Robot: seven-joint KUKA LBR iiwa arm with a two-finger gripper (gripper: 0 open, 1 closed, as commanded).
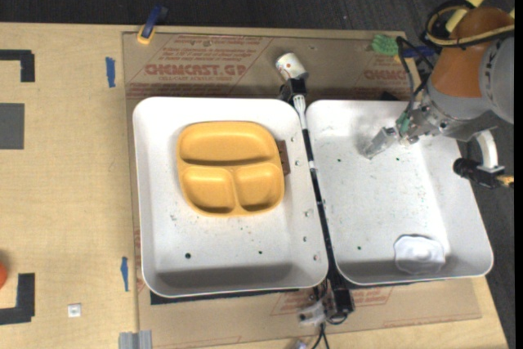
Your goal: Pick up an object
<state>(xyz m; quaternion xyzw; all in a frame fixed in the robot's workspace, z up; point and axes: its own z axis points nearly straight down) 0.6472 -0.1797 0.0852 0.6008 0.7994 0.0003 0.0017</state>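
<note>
A yellow three-compartment plate (231, 167) lies in the left white bin (163, 257), a little above its middle. A small white rounded object (419, 251) rests in the right white bin (351, 200) near its lower right corner. My gripper (377, 144) reaches in from the right at the upper part of the right bin, pointing down and to the left, just over the bin floor. It is well above the white object and right of the plate. Nothing shows between its fingertips.
A black divider with a cable (310, 176) runs between the two bins, topped by a small white knob (287, 63). The orange wrist band (462, 69) and grey arm overhang the right bin's upper right corner. Cardboard and wooden bench surround the bins.
</note>
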